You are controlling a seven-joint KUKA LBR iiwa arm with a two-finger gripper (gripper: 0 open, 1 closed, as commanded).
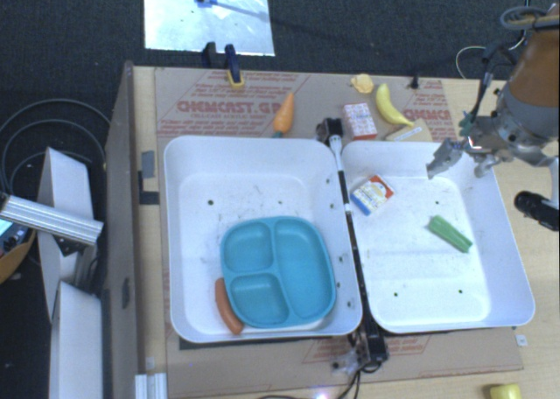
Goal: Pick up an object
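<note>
We have lifted nothing yet: our gripper (pixel 462 157) hovers over the right bin's (pixel 503 301) far right corner, jaws spread and empty. The green block (pixel 450 234) and small carton (pixel 371 193) lie untouched inside.

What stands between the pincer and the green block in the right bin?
Nothing visible. The pincer hangs over the far right corner of the right white bin; bare bin floor separates it from the flat green block. The small red-and-white carton lies off to the side.
</note>
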